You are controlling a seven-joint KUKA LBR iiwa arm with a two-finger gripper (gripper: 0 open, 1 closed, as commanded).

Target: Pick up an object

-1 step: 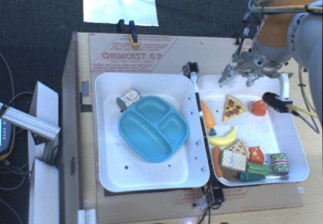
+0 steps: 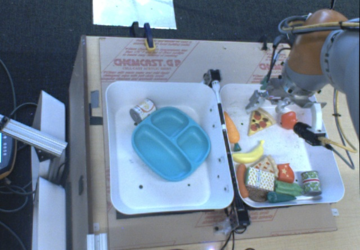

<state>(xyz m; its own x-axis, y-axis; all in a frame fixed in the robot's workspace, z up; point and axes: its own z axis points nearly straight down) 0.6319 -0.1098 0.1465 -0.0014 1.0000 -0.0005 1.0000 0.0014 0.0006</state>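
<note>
Two white bins (image 2: 169,201); jaws (image 2: 270,99) hang over the pizza slice (image 2: 260,121), their state unclear.

— What kind of place is this?
— A robotics lab: a grey arm (image 2: 332,57) with an orange band reaches over a bench (image 2: 169,57) covered in protective sheeting, where two white bins (image 2: 121,187) sit side by side.
— What else points to it?
— Loose cables (image 2: 11,108) trail at the left, clamps (image 2: 147,38) grip the bench edge, and plastic toy food (image 2: 264,178) serves as test objects.
</note>
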